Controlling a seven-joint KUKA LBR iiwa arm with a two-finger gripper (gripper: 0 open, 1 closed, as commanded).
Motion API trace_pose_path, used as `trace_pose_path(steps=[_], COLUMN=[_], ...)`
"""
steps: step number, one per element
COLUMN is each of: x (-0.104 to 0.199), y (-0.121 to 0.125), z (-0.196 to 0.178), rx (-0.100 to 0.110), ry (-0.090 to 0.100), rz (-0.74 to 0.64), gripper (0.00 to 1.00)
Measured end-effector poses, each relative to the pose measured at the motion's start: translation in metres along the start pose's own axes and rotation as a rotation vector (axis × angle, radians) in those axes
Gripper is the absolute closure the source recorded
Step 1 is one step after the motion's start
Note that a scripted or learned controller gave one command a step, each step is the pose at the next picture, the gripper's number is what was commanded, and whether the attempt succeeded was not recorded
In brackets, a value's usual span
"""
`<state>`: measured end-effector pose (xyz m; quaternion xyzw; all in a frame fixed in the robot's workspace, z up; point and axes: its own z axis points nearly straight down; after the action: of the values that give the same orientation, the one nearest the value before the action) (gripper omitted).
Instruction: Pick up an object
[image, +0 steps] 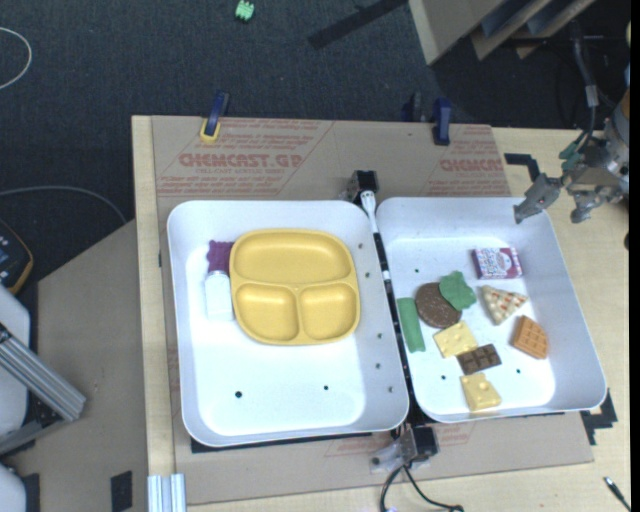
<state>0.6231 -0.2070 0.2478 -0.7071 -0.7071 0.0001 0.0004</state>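
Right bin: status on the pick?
Gripper open, above right bin's far corner, holding nothing. Toy foods, pink packet nearest, untouched. Nothing blocking.

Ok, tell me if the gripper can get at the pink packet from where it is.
Probably yes. The gripper hangs over the right bin's top right corner, and the pink packet lies apart from the other food, with nothing on it.

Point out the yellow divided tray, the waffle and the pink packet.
Yellow tray (294, 258), camera view, top compartment's floor.
Waffle (530, 338), camera view, centre of its grid.
Pink packet (496, 262), camera view, middle of its face.
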Motion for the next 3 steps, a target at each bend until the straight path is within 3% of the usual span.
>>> trace_pose_path(steps=[3], x=[0.005], y=[0.014], z=[0.143], rx=[0.005], ry=[0.002], rz=[-0.002], gripper=[0.00])
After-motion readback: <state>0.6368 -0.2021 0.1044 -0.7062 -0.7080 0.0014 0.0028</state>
